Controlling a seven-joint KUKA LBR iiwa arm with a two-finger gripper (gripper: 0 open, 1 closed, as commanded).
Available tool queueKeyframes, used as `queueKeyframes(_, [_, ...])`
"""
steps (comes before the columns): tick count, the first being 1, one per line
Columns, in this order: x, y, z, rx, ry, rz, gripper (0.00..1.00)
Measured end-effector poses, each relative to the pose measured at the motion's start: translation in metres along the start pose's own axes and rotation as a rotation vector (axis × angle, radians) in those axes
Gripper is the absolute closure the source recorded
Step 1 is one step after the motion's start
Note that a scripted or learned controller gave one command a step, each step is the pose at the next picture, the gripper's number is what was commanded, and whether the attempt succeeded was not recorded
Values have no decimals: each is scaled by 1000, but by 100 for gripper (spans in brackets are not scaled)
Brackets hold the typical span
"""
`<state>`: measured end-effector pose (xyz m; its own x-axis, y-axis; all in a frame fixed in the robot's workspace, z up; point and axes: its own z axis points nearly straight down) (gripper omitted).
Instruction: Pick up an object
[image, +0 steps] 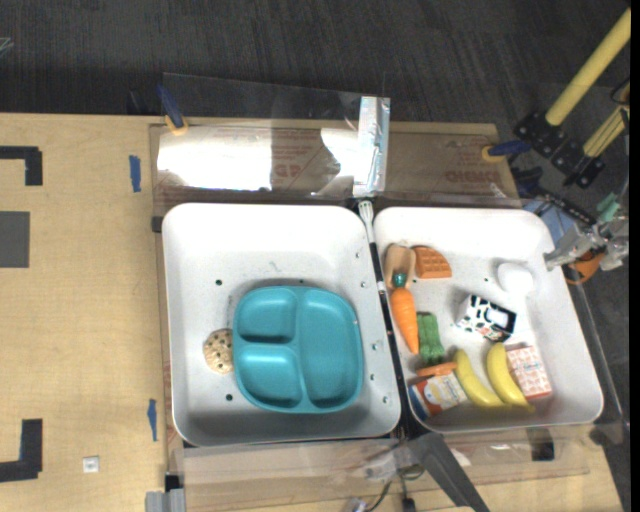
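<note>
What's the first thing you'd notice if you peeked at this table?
The big teal divided plate jumps out first, sitting in the middle of the left bin, with a speckled cookie right beside its left edge. Next comes the right bin, crowded with toy food: an orange carrot along its left wall and two yellow bananas near the front.

No legible text or labels

2 bins (190, 240); 1 teal tray (298, 347); 1 cookie (218, 351); 2 bananas (476, 382); 1 carrot (404, 315)
</note>
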<state>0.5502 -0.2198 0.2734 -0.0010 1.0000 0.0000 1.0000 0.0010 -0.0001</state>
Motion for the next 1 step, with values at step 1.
queueKeyframes(1, [42, -49, 151, 9, 4, -44, 0])
